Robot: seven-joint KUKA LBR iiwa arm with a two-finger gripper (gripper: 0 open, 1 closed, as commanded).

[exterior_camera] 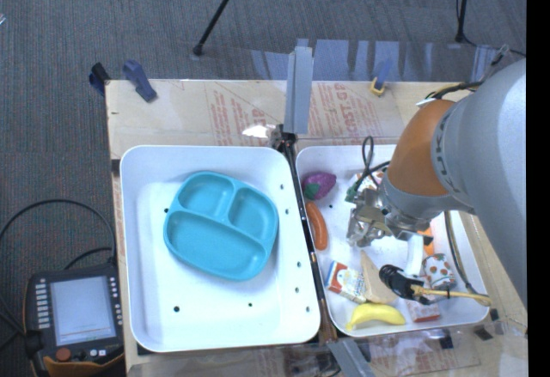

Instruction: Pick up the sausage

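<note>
The sausage [317,227] lies near the tool [368,228], leftward in the view, lengthwise along the bin [339,162] wall, and I cannot tell whether the tool is open.

Blue three-compartment plate [222,225] lying in the middle of the left white bin [137,281]; right of the plate, a second white bin [337,159] set edge to edge with the first; in it, nearest the plate, a purple vegetable [319,185]; lower right of the plate, a small red-and-white carton [344,281], then a yellow banana [378,315]; lower left of the plate, off the bench, a grey screen unit [76,315]; above the plate, a grey upright post [299,96]
</note>
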